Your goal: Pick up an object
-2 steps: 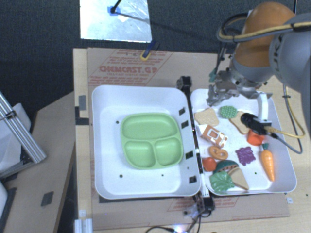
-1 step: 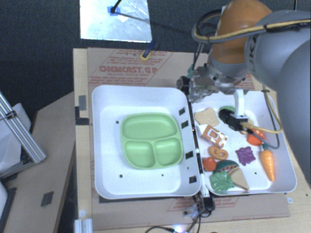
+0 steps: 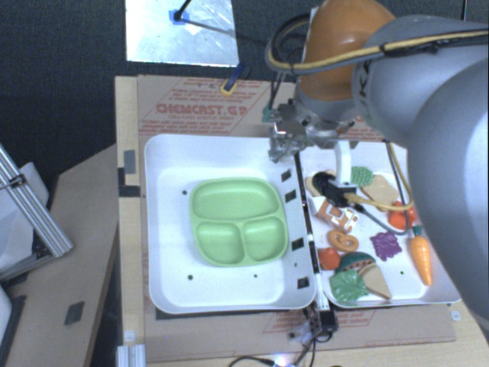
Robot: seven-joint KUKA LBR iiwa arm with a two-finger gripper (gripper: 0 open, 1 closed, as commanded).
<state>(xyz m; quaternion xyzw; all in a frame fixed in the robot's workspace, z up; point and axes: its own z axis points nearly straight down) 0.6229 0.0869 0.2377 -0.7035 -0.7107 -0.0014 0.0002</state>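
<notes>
1. Two shallow white plastic bins stand side by side on the bench. The left bin [image 3: 164, 243] bears a pale green plastic plate with three compartments [image 3: 237, 220]. The right bin [image 3: 403, 287] bears a crowd of small toy foods.
2. The things to pick are therefore mostly on the right: an orange toy carrot [image 3: 419, 257] near the right wall, a purple bunch of toy grapes [image 3: 386, 245] just beside it, a brown toy pretzel [image 3: 344, 241] and a small red round toy [image 3: 328, 258] close to the dividing wall, and a dark green toy leaf [image 3: 348, 285] at the near edge.
3. The metal claw [image 3: 284, 150] hangs at the far end of the bins, about over the wall between them, above the far right corner of the left bin. It is apart from the green plate and well apart from the carrot.
4. I judge that the step in hand is the approach: no object is chosen and nothing is lifted yet.
5. I cannot tell whether the claw is wide or narrow, because the grey arm and the cables cover it from above. I see nothing held in it, and it seems to touch no toy.
6. The next move, in my judgement, calls for travelling over one single toy and going down straight. The toys lie close together, so a neighbour may be pushed or taken by mistake.
</notes>
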